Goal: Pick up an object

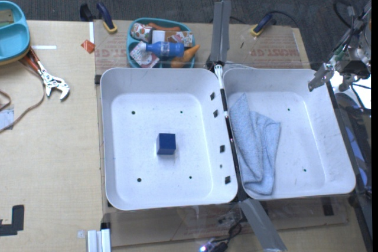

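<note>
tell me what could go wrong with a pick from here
1. The blue cube is small and alone in the left bin; an off-centre claw could knock it sliding.
2. The light blue towel lies bunched against the right bin's left wall; a pinch may catch only a fold and slip.

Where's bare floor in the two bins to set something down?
Left white bin: bare floor all around the small blue cube. Right white bin: open right half, between the crumpled light-blue cloth and the right wall. Crowded along the divider, where the cloth lies.
</note>
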Controlling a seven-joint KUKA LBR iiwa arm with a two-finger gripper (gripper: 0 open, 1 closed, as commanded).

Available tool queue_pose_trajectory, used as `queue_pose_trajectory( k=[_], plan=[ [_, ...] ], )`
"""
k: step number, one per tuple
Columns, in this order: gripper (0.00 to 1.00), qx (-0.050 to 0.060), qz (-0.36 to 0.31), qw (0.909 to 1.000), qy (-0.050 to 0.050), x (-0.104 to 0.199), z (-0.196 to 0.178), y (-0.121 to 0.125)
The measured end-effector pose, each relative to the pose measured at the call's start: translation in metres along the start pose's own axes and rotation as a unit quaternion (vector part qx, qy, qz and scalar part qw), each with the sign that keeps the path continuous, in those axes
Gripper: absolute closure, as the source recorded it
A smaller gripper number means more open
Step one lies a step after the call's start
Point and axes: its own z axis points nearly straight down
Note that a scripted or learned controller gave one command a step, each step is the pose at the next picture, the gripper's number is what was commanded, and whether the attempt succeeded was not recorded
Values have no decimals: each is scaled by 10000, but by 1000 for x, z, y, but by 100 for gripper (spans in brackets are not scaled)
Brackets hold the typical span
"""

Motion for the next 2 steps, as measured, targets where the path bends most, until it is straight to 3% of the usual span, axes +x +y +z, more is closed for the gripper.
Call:
queue_pose_trajectory(
  k=[1,2],
  plan=[
    [0,-5,838,9965,-4,-9,-4,-1],
    [0,2,-386,9993,5,52,88,-52]
  ],
)
